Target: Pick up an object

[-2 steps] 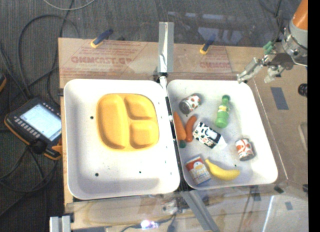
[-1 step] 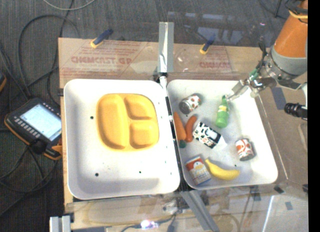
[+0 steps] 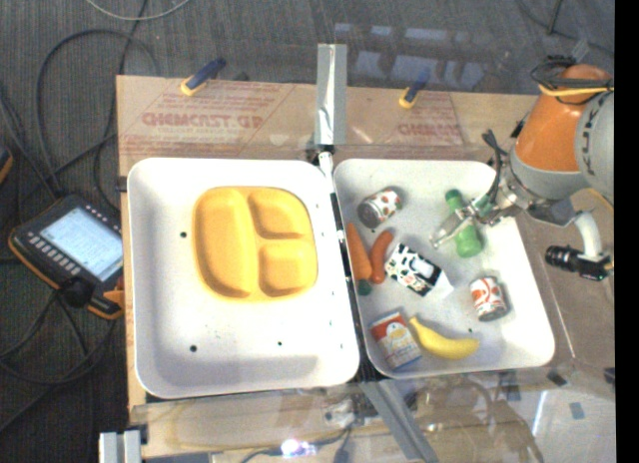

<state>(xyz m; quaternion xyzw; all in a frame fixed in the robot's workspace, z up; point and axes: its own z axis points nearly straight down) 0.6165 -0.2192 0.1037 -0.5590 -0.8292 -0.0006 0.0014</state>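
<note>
My tool [image 3: 457, 224], fingers spread, hangs at the green bottle [image 3: 463, 234]: light, stiff, slick plastic, I judge; grip across its body.

Glossy yellow plastic tray [image 3: 257, 240]; matt white plastic bins [image 3: 160, 351]; metal cans [image 3: 378, 206].

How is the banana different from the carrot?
The banana is yellow and curved; the carrot is orange and straight. The banana lies crosswise near the front of the right bin, touching a small carton; the carrot lies lengthwise along the bin's left wall, beside a reddish sausage-like toy. The banana looks a little thicker. Both are toy foods lying flat in the same bin.
</note>
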